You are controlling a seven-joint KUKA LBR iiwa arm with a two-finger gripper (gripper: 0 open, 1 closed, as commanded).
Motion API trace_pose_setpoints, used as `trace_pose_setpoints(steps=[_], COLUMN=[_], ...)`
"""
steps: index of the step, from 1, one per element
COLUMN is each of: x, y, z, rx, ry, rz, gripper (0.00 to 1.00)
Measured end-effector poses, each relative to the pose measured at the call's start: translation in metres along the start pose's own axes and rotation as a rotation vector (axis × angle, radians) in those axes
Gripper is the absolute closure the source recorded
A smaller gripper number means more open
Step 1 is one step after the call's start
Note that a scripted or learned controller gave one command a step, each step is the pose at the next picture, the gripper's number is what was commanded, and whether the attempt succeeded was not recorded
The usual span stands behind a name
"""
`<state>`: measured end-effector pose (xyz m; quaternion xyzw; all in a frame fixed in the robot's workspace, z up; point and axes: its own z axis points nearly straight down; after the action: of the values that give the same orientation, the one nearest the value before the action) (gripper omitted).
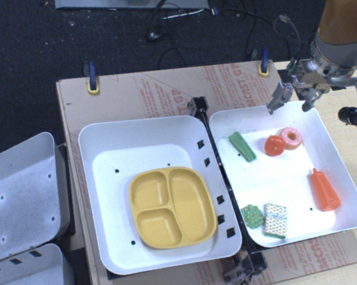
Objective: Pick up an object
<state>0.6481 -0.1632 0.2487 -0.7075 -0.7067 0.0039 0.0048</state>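
Down at the near rim of the right bin (pixel 334 152) sit a patterned block (pixel 276 219) and green lump (pixel 253 216), far below the gripper (pixel 291 100), which hangs spread wide and empty above the far rim, so it should drop straight onto the red ball (pixel 274 145) just below, with open floor around.

**Six small objects in the right-hand bin**

A flat green rectangular bar (pixel 242 146) lies slantwise near the bin's upper left. Right of it sits a round red tomato-like piece (pixel 273 146), touching a pink ring-shaped doughnut (pixel 291 138). An orange-red bottle-shaped object (pixel 324 189) lies on its side by the right wall. Near the front edge, a bumpy green lump (pixel 253 216) rests just beside a small patterned packet in white, teal and yellow (pixel 276 220).
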Motion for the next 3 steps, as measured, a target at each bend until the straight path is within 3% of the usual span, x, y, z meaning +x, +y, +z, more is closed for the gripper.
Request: trace_pose_setpoints(steps=[1,3], x=[0.0,0.009], y=[0.002,-0.007], z=[-0.008,0.084], rx=[-0.012,-0.008], ry=[-0.002,-0.001], rz=[-0.002,-0.001], gripper=[0.0,0.0])
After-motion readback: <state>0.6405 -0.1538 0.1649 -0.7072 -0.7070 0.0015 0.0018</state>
